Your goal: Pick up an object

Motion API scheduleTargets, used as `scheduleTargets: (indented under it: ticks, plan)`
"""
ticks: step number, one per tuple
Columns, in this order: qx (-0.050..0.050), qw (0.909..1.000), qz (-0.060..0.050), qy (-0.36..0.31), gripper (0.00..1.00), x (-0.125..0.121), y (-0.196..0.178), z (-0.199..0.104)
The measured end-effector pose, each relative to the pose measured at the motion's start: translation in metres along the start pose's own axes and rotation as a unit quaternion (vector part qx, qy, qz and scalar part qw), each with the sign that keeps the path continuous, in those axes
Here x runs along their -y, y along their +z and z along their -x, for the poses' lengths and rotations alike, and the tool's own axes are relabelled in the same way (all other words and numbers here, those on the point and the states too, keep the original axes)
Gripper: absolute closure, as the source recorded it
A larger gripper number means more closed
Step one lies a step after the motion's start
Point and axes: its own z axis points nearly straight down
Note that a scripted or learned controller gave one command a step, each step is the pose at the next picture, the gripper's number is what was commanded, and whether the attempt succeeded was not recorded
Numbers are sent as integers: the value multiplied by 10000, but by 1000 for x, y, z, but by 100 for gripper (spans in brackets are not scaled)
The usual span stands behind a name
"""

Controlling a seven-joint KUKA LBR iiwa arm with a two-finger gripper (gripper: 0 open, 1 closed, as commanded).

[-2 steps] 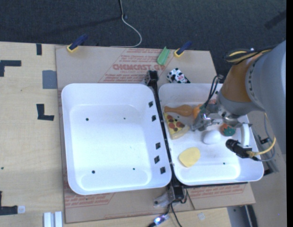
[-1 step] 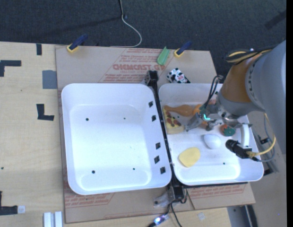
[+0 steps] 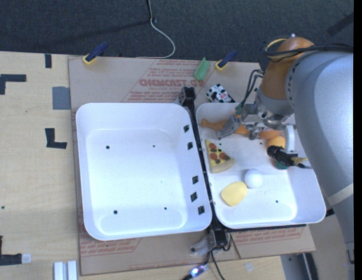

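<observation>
**Desk:** Where is the gripper (image 3: 236, 124) sitting?

**Me:** I'm seeing it reaching down into the far part of the right bin (image 3: 298, 212), the grey arm (image 3: 324, 115) coming in from the right. Its dark fingertips are pointing left toward an orange piece (image 3: 211, 123) at the far left of that bin.

**Desk:** Is it holding anything?

**Me:** I'm not able to tell; whether it is clamping or spread is too blurred to read.

**Desk:** What else is lying there?

**Me:** A pizza slice toy (image 3: 218, 156) is lying against the left wall, a white ball (image 3: 253, 178) just beside a yellow lump (image 3: 233, 193) nearer me, and a dark green item (image 3: 280, 156) on the right. The left bin (image 3: 87, 121) is sitting alongside.
</observation>
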Motion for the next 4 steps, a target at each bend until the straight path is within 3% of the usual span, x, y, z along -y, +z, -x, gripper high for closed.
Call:
scheduleTargets:
  ticks: [1, 2, 3, 4]
  plan:
    - [9, 9999, 158, -20, 0, -8, -266, 8]
    - [-16, 9999, 94, -31, 0, 7, -319, -22]
    - [-20, 9999, 96, -37, 0, 34, -378, -59]
    - [-15, 9999, 98, -32, 0, 39, -449, -91]
